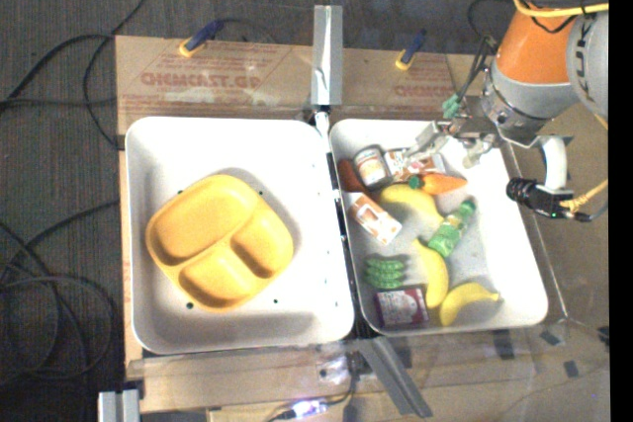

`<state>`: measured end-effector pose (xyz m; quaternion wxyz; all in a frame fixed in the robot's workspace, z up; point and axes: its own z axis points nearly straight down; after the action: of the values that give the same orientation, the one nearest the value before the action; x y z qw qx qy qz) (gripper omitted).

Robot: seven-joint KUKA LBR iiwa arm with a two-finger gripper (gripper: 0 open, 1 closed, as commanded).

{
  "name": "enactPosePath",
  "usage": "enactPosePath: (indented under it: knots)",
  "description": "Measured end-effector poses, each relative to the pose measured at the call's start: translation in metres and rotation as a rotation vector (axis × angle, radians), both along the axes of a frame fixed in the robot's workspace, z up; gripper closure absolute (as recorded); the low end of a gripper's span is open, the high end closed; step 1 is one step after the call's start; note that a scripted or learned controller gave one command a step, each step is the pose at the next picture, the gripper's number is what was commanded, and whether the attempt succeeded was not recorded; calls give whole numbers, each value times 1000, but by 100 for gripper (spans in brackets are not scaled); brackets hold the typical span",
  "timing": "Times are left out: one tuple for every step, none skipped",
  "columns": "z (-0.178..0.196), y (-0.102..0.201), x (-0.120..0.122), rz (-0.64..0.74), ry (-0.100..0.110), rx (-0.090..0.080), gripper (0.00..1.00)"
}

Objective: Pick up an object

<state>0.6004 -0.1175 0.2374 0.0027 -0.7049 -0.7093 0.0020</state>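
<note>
Roughly placed: tool hung over the right bin's far end.
Nearest thing: carrot lay just below, long axis left-right.
Tool state: fingers spread, holding nothing.

Both bins, the left bin and the right bin, look like smooth white plastic with a soft sheen. The divided yellow tray appears to be matt moulded plastic. Beneath the bins lies brown printed cardboard, dull and flat. The bananas look like glossy plastic. The arm's orange band is smooth and shiny. The floor looks like rough dark carpet.
</note>
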Motion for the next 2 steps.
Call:
enactPosePath:
  knots:
    - [-105, -6, 10, 245, 0, 2, 0]
    - [-134, 0, 34, 420, 4, -3, 0]
